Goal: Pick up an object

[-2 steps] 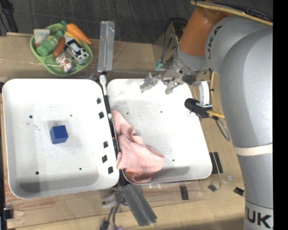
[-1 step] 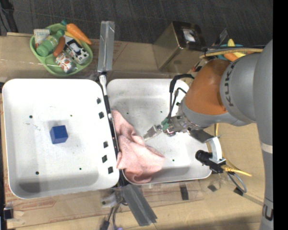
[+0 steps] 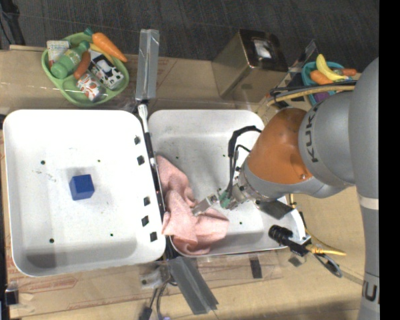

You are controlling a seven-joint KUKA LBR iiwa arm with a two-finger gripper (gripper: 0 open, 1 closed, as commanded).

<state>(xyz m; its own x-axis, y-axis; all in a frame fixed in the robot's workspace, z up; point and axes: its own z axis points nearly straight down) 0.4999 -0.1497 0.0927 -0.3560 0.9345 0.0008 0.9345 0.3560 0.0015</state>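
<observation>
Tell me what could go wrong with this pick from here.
The tool sits at the edge of the crumpled pink cloth, so it may pinch only a thin fold and slip off when lifted. The cloth is bunched against the right bin's left wall, so it might drag or snag there.

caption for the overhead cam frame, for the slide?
KUKA arm's gripper reaches the pink cloth in the right bin; a blue cube sits in the left bin.
</observation>
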